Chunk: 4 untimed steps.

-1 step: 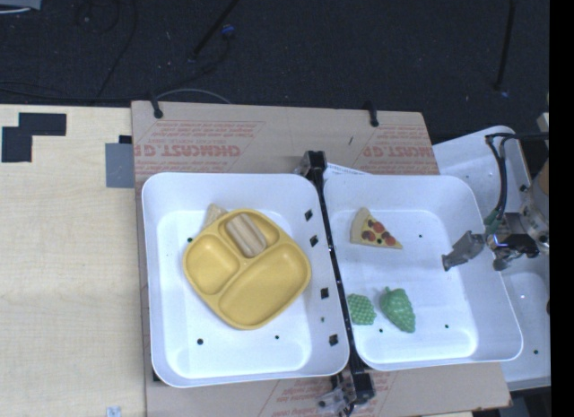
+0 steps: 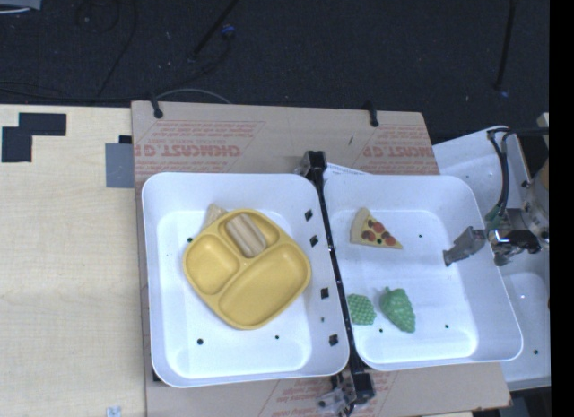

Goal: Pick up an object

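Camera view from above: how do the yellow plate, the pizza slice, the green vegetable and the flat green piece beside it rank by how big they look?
1. Yellow divided plate, by far the largest.
2. Toy pizza slice.
3. Green toy vegetable, close to the pizza slice in size, so that order is unsure.
4. Flat green piece, smallest.

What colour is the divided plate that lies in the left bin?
Yellow. The divided plate shows clearly in the camera view from above.
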Available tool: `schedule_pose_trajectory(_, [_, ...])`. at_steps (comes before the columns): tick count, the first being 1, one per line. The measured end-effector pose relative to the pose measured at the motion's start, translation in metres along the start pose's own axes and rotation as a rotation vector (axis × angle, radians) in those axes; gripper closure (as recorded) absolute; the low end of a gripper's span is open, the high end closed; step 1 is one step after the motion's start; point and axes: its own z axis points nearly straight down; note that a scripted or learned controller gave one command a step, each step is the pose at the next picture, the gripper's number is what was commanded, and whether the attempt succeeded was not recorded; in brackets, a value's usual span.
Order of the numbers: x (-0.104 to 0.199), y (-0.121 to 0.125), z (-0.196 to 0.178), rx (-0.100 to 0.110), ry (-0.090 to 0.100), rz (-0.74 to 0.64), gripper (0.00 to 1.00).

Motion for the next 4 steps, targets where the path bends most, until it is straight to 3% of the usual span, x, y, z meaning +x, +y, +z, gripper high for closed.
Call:
schedule_pose_trajectory(2, [-0.003, 0.002, 0.122, 0.006, 0.002, 0.001, 0.0])
schedule_pose_trajectory(3, [-0.002, 0.002, 0.159, -0.001, 0.0, 0.001, 0.0])
schedule_pose_trajectory(4, [-0.003, 0.003, 0.147, -0.003, 0.0, 0.004, 1.0])
